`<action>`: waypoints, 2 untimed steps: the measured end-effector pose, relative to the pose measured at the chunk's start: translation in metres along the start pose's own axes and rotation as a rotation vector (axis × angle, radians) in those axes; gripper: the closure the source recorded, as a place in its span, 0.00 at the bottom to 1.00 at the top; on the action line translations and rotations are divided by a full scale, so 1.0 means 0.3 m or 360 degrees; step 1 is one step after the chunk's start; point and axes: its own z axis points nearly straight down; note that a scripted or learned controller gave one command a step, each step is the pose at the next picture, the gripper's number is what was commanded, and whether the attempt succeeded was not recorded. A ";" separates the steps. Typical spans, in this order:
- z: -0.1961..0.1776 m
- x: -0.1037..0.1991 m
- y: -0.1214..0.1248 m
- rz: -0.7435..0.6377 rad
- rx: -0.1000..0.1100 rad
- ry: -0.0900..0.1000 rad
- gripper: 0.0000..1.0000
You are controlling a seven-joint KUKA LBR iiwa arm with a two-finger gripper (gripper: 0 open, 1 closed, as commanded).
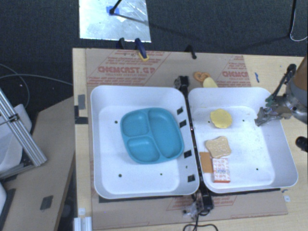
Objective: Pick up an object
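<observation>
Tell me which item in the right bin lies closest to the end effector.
The round yellow piece, at the bin's far end. It lies nearest the end effector; the tan toast slice and the red-and-white packet lie nearer the camera, further from it.

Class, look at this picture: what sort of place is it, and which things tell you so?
Probably a robotics lab test bench: a robot gripper reaches over two white bins, one holding a blue divided plate, the other toy foods like a bread slice.
</observation>
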 end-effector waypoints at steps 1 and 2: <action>-0.547 0.143 -0.043 -0.0010 -0.0032 -0.0005 0.00; -0.697 0.531 -0.195 -0.0020 -0.0011 0.0008 0.00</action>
